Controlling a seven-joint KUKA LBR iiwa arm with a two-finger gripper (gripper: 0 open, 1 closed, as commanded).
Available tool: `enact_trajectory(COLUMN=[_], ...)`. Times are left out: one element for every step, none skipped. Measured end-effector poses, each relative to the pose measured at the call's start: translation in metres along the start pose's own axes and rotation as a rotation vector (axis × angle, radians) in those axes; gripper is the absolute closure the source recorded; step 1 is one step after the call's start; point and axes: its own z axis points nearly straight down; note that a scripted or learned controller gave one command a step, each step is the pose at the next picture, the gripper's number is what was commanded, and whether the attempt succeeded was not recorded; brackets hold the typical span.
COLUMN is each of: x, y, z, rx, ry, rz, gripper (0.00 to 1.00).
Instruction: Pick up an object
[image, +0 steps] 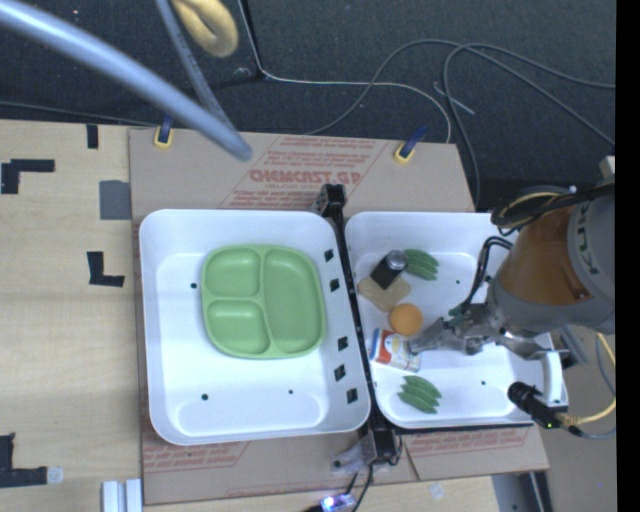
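Right bin (455, 408): orange ball (405, 319) beside end effector (430, 335).

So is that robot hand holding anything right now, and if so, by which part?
It cannot be told. The hand is low in the right bin, next to the orange ball and a small packet, but nothing shows plainly in its hold.

It looked like a robot lab. A robot arm (560, 270) reached over two white bins (160, 300) on a cardboard sheet (300, 165), with loose cables (470, 70) lying behind.
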Motion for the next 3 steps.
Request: enact_trajectory(x=[0.001, -0.001, 0.000], y=[0.001, 0.003, 0.004], z=[-0.014, -0.056, -0.107], rx=[-0.001, -0.004, -0.004], ry=[0.003, 0.000, 0.000], rz=[-0.003, -0.003, -0.003], gripper=[1.00, 1.00, 1.00])
